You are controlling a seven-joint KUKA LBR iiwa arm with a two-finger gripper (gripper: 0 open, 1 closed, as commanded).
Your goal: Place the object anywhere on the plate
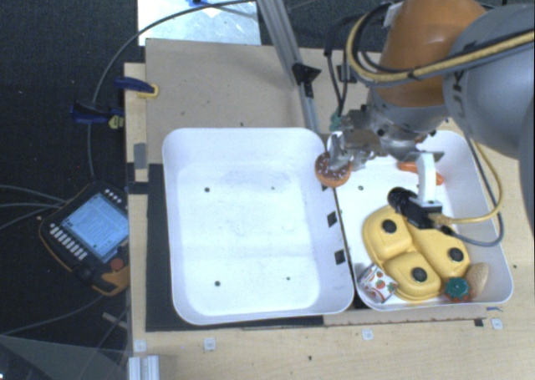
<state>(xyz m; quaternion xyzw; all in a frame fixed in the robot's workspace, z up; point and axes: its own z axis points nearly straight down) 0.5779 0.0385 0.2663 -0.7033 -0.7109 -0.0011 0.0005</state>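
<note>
As I looked down on the bench, the gripper (336, 159) hung over the rims where the two white bins met, its fingers clamped on a small brown ring (332, 172). The ring sat above the right edge of the left bin (251, 228), apart from the yellow plate (418, 249) in the right bin (372, 195). Beside that plate lay a patterned cup (376, 282), a green ball (456, 288) and, farther back, an orange piece (407, 167).
</note>
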